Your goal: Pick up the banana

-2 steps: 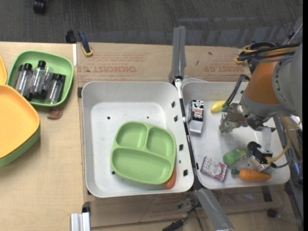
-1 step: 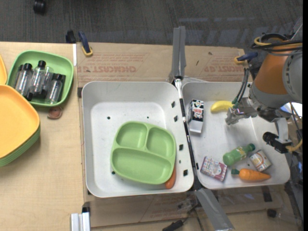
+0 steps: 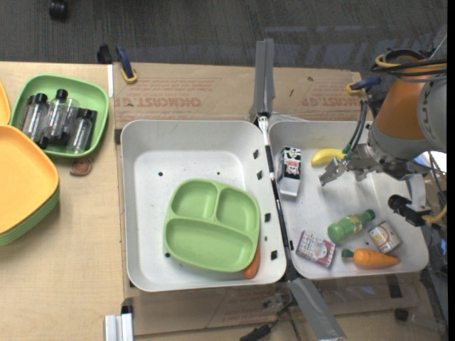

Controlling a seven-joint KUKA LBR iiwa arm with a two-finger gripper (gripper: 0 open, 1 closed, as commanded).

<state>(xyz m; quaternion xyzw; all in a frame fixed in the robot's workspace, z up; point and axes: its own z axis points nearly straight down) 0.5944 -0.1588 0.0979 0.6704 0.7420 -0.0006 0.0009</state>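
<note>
The banana [image 3: 326,156] lies at the far end of the right bin [image 3: 419,258], just left of the gripper [image 3: 333,174], whose fingers stand apart on nothing. Behind the bins, cardboard [image 3: 170,94] reads CHEMCUZT upside down.

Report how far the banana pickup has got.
Done: the arm has reached into the right bin, and the gripper is low next to the banana. In hand: nothing yet; the banana lies on the bin floor near the back wall, not between the jaws. Left: close on it and lift. The bottle, carrot and can lie nearer the front, out of the way.
</note>
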